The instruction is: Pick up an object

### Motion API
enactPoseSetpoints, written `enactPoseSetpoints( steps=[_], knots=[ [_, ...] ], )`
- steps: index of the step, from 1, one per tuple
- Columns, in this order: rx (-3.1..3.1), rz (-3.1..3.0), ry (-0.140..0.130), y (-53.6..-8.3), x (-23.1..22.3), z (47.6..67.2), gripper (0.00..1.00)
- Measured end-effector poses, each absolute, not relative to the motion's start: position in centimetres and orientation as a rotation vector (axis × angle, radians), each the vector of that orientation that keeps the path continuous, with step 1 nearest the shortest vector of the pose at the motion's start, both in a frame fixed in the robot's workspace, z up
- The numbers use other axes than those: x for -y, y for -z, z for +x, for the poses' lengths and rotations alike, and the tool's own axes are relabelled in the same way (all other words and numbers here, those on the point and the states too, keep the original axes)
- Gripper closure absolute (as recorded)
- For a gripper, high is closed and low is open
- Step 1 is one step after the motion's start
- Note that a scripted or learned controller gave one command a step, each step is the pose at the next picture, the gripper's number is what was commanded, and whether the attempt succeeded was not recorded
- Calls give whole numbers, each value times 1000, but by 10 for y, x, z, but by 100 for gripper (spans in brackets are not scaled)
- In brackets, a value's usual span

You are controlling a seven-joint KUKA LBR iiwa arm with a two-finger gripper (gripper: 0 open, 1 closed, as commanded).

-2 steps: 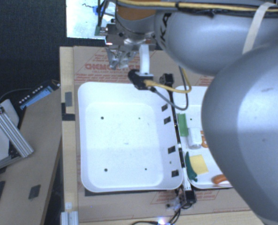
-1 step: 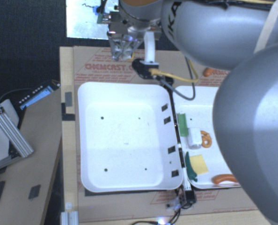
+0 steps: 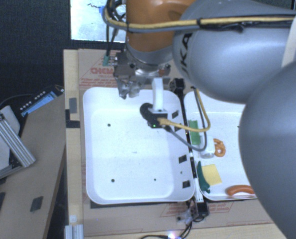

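Note:
My gripper [image 3: 140, 96] hangs over the back edge of the left white bin [image 3: 103, 183], under the orange wrist band; a black part with a yellow cable sits just below it. I see nothing held in it. In the right bin [image 3: 227, 197], partly hidden by the arm, lie a small orange curled piece [image 3: 219, 147], a yellow square block [image 3: 211, 174], a green item [image 3: 203, 179] and an orange curved object [image 3: 240, 189]. All of these lie to the right of the gripper and nearer the front.
The grey arm covers most of the right bin and the upper right of the view. A yellow cable [image 3: 185, 127] loops across the divider between the bins. Cardboard lines the bench under the bins. A metal frame [image 3: 11, 138] stands off the bench at left.

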State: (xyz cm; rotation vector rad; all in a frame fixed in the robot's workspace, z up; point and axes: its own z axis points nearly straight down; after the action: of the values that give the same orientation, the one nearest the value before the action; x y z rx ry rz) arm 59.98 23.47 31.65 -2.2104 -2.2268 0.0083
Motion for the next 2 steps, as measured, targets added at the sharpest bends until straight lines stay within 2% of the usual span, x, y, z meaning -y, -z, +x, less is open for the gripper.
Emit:
enactPoseSetpoints(
  steps=[1,2],
  knots=[
    [2226,-2222,9,-340,-234,652,100],
    [2232,-2217,14,-407,-235,670,100]
  ],
)
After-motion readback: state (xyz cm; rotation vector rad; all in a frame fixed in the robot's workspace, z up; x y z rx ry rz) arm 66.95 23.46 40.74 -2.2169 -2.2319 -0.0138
